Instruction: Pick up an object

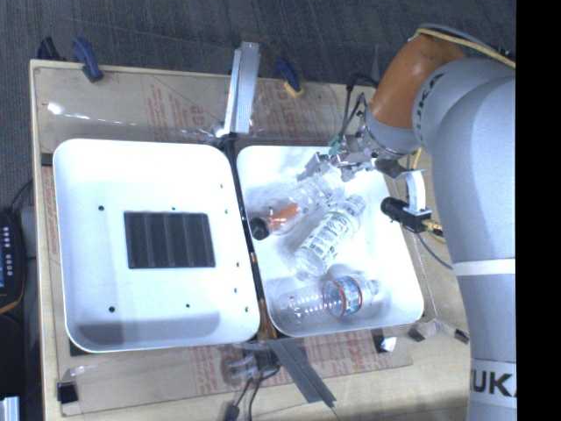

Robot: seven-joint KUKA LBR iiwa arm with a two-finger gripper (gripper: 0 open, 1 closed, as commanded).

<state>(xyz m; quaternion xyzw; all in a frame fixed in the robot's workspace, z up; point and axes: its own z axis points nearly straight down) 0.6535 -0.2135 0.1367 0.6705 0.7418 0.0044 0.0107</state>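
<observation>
The right bin holds several clear plastic bottles. One with an orange label and a black cap lies near the bin's left wall. A bottle with a white cap lies slantwise in the middle. Another with a blue and red label lies along the front wall. A crumpled clear bottle lies at the back, right under my gripper. The gripper hangs low over the bin's back edge, touching or nearly touching that bottle.
The left bin holds a flat dark ribbed rectangle. A metal bar rises at the back between the bins, with blue clamps along the bench's far edge. The arm's grey body covers the right side.
</observation>
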